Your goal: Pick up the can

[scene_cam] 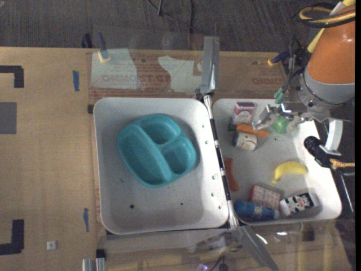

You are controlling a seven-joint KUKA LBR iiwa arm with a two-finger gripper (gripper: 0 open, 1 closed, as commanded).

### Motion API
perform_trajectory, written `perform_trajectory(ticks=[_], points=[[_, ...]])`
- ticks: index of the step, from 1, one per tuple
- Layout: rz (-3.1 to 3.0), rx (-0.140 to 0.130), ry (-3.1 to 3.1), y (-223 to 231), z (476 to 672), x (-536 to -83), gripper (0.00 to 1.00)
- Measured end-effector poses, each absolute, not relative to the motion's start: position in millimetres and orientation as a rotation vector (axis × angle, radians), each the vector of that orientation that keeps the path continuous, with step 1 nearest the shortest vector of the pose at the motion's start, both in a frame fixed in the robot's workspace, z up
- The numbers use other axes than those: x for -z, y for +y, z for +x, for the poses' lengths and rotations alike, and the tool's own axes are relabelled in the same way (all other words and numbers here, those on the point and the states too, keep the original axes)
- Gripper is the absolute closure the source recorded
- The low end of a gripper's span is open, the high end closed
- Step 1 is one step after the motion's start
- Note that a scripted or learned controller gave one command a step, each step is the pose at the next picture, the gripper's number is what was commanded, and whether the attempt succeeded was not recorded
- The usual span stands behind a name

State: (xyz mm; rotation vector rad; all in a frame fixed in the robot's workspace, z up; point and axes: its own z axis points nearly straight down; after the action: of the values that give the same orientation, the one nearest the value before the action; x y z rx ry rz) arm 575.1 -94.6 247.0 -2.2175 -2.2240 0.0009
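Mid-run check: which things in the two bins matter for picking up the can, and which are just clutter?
For the job:
- can, touching the carrot
- gripper, up and to the right of the can

Lying about:
- carrot
- teal divided plate
- banana
- green ball
- blue bottle
- pink carton

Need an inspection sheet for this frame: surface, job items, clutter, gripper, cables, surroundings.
Surface: tan bench bearing a left white bin and a right white bin.
Job's things: small white can with an orange label, in the right bin near its far left part.
Clutter: teal divided plastic tray in the left bin; yellow banana, blue bottle, black-and-white carton, green ball in the right bin.
Grippers: gripper above the right bin's far end, right of the can; finger state unclear.
Cables: yellow cable on the arm.
Surroundings: blue tape marks on the bench.
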Motion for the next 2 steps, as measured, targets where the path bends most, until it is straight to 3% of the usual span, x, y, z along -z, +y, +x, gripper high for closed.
perform_trajectory(ticks=[1,2], points=[[-2.273,0.000,-2.168,-114.9,575.5,-133.3,0.00],[-2.278,0.008,-2.174,-100.1,554.3,-88.4,0.00]])
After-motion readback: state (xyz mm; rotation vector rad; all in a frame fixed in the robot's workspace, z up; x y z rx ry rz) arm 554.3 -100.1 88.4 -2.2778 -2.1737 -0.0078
